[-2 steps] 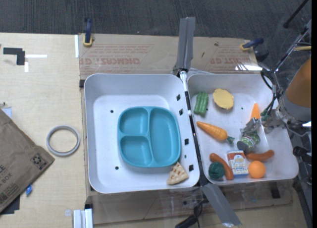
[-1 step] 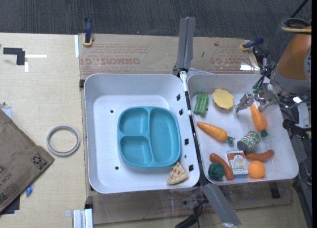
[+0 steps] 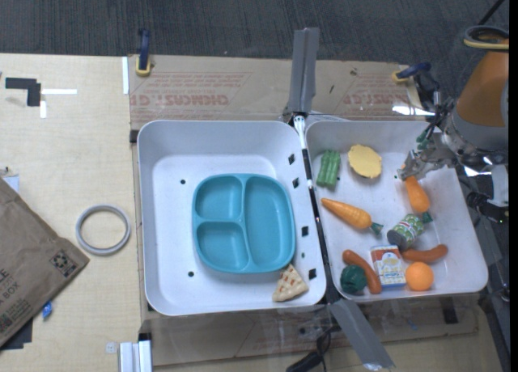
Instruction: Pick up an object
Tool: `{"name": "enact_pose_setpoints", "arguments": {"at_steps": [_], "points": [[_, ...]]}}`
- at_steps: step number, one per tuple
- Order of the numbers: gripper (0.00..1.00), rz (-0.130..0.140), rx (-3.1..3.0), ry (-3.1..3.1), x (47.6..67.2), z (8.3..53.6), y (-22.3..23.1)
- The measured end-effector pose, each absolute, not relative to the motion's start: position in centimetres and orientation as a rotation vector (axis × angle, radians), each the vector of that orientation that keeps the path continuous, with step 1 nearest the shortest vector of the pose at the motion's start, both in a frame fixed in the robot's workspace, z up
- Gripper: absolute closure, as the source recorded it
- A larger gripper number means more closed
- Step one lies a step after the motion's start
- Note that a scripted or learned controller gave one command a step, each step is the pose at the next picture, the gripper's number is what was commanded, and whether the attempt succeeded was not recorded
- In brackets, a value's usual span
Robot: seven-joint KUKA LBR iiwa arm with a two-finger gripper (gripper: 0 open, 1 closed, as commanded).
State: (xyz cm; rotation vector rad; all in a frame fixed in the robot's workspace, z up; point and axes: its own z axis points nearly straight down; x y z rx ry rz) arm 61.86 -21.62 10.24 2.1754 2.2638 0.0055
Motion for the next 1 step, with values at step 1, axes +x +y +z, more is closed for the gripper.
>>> {"name": "enact_pose_setpoints", "arguments": {"at_steps": [1], "points": [[1.0,-0.002,2.281,2.16,63.06,18.17,-14.0]]}}
